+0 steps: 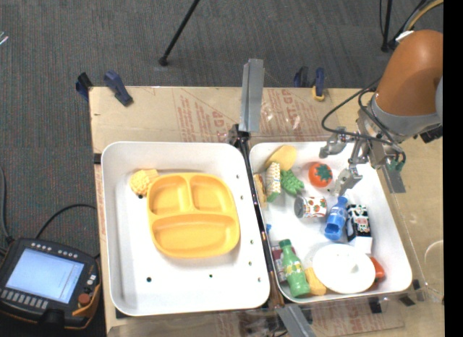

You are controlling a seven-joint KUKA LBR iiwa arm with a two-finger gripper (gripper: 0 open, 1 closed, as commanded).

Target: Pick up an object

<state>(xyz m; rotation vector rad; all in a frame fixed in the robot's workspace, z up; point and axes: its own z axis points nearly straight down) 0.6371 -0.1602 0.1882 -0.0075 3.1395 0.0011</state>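
**Jaws hang over right bin, tomato toy closest below-left**

The small red tomato-shaped toy with a green top [320, 173] sits in the upper middle of the right white bin [399, 245], round, so no long axis to line up with. The gripper [352, 171] hangs just right of it in the frame, its jaws apart with nothing between them; the tomato lies just to frame-left of the jaws, near but apart. Judgement: this is the nearest candidate, and a short shift left plus a descent should reach it.

Other options, going outward: a blue plastic bottle [336, 220] lies below the jaws, long axis roughly up-down in frame, touching a black-and-white carton [359, 220] on its right. A small printed can [312, 207] lies on its side to the left. Further left, a green ridged toy [292, 182], a corn cob toy [273, 178] and a yellow lemon-like toy [283, 157] cluster by the bin's left wall. A white round lid [343, 268] sits at lower right.

The left white bin [123, 256] holds a yellow divided tray [193, 212], well away on the bench [181, 111].
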